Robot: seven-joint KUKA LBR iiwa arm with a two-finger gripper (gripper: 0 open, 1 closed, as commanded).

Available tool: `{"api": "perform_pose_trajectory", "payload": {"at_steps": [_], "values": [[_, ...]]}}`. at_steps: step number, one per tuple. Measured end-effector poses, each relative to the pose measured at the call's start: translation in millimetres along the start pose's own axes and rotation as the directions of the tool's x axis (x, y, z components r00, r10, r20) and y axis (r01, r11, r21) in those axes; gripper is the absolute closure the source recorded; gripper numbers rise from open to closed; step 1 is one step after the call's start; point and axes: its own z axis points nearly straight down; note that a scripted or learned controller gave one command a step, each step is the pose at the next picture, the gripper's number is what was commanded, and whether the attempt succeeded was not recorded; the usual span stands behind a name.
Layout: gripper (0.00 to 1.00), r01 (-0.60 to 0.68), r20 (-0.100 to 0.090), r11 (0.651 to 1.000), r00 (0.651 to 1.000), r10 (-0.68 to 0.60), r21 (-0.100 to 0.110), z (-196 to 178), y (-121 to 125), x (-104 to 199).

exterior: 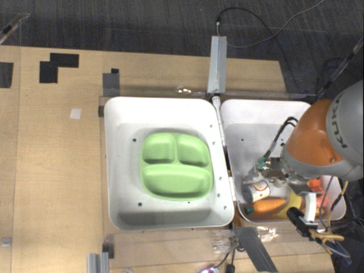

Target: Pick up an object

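Down at the right white plastic bin's (250,121) near corner, grey two-finger gripper (266,178) sits over the orange carrot-shaped toy (269,206); grip state: can't tell. Probably centre on it w/ care before closing.

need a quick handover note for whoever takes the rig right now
Hand: down in the right bin, near its front left corner, over a small pile of things; whether it is open or shut cannot be told from here.
Things: an orange carrot-like piece and a yellow piece lie at the right bin's front edge, just below the hand. A green divided tray sits in the middle of the left bin.
Done: arm has reached into the pile.
Left: nothing is seen held yet; the pick and lift remain.
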Motion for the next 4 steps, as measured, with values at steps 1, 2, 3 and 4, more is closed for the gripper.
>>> {"api": "perform_pose_trajectory", "payload": {"at_steps": [1, 2, 3, 4], "values": [[1.0, 0.001, -0.002, 1.0, 1.0, -0.001, -0.006, -9.3, 3.5, 0.9], [0.0, 0.001, -0.002, 1.0, 1.0, -0.001, -0.006, -9.2, 3.4, 1.0], [0.0, 0.056, -0.002, 0.998, 0.998, -0.056, 0.014, -32.1, 44.5, -25.0], [0.0, -0.028, 0.0, 1.0, 1.0, 0.028, -0.002, 0.0, 1.8, -11.5]]}}
